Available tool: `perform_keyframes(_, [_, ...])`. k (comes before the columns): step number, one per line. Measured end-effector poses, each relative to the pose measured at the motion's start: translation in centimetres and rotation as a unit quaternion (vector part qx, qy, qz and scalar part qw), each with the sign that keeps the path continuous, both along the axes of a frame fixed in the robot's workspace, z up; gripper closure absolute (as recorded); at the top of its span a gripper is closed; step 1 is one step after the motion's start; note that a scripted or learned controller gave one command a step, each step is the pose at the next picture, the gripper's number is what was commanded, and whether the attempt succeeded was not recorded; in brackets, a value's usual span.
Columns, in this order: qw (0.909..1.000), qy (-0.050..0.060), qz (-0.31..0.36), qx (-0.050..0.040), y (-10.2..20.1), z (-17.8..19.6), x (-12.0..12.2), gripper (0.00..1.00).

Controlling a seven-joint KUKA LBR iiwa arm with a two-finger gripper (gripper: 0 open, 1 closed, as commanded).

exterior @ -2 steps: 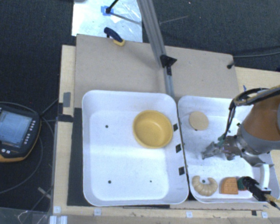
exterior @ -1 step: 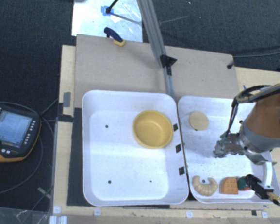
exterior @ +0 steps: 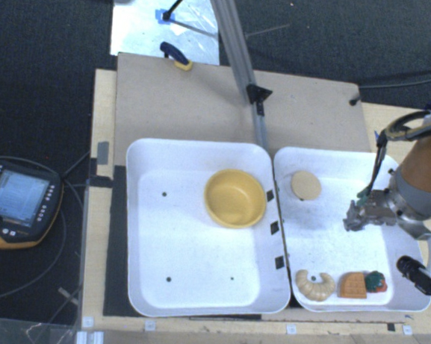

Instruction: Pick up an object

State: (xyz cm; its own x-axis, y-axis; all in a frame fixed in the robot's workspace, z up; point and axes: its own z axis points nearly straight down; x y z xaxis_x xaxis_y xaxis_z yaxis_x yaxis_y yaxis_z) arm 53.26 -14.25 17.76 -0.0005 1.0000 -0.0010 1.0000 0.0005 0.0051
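Observation:
A yellow bowl (exterior: pixel 235 198) sits in the left bin (exterior: pixel 146 274), near its upper right. In the right bin (exterior: pixel 322 237) a round tan disc (exterior: pixel 306 186) lies near the top, and along the front lie a pale curved croissant-like piece (exterior: pixel 316 285), an orange square piece (exterior: pixel 353 285) and a small green and red item (exterior: pixel 374 281). My gripper (exterior: pixel 359 216) hangs over the right side of the right bin, above bare floor, well right of the tan disc and above the front items. Nothing shows between it and the bin floor.
A slanted metal pole (exterior: pixel 241 54) crosses the cardboard behind the bins. A teach pendant (exterior: pixel 12 204) lies on the floor to the left. A black fitting (exterior: pixel 416 273) sits at the right bin's right rim.

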Motion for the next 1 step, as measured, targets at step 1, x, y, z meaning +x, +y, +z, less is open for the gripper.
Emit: perform_keyframes(1, [1.0, 0.0, 0.0, 0.0002, -0.01, 3.67, 0.09, 1.0])
